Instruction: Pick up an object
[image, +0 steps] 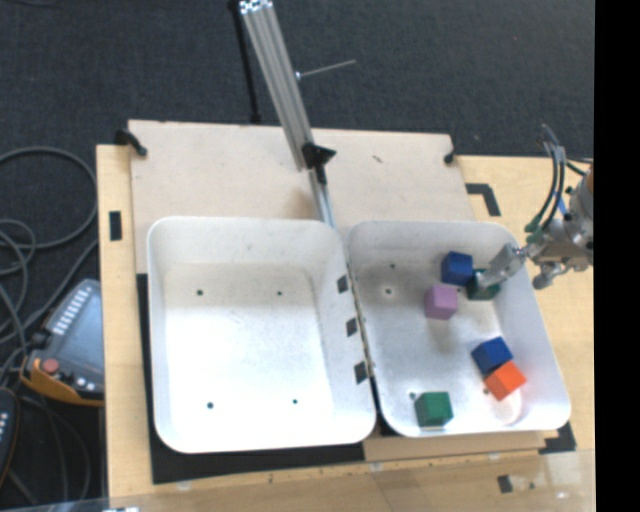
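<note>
seeing the gripper at the right bin's upper right wall, i can't tell its grip state; nearest target is the blue cube just left, purple cube below-left.

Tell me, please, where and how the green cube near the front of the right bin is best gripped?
Probably from straight above, closing on two opposite flat sides. The green cube sits flat and apart from the other blocks, but close to the right bin's front wall, so grip the sides facing left and right.
</note>
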